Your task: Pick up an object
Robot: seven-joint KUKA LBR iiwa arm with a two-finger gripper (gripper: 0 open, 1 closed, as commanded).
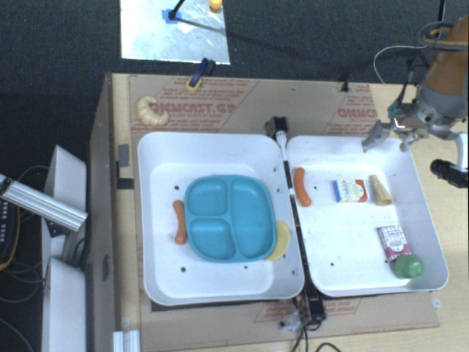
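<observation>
My gripper (pixel 388 141) hovers over the far right corner of the right bin (pixel 352 270), its two fingers spread open with nothing between them. Below it in that bin lie a blue, white and red packet (pixel 349 190), a tan cone (pixel 379 189), an orange sausage (pixel 299 187) by the left wall, a pink carton (pixel 392 240) and a green ball (pixel 408 267) at the near right. The left bin (pixel 157 196) holds a blue divided plate (pixel 229 217), a second orange sausage (pixel 179 221) and a yellow slice (pixel 281 242).
The bins sit on a cardboard sheet (pixel 242 107). A pale curled pastry-like thing (pixel 152 108) and a blue-and-yellow tool (pixel 199 74) lie beyond the left bin. A silvery sheet (pixel 146 20) with a yellow ball (pixel 215 4) lies on the dark floor farther back.
</observation>
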